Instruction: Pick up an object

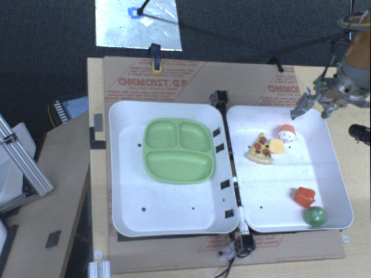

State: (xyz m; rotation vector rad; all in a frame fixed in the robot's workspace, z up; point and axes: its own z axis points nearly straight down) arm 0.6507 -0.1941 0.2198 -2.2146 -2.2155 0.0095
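The right bin (330, 155) holds a toy pizza slice (260, 150), a small white and red round toy (286, 134) with a yellow piece (276, 147) beside it, an orange-red block (305, 196) and a green ball (315, 216). My gripper (315, 107) hangs above the far right corner of that bin, its two fingers spread apart and open, nothing between them. It is up and to the right of the white and red toy, clear of every object.
The left bin (127, 201) carries a green divided plate (177, 150). A black clip row (226, 155) runs between the bins. Cardboard underlay (191, 77) lies beneath them, a shiny sheet (138, 16) behind, and an aluminium frame (23, 161) at left.
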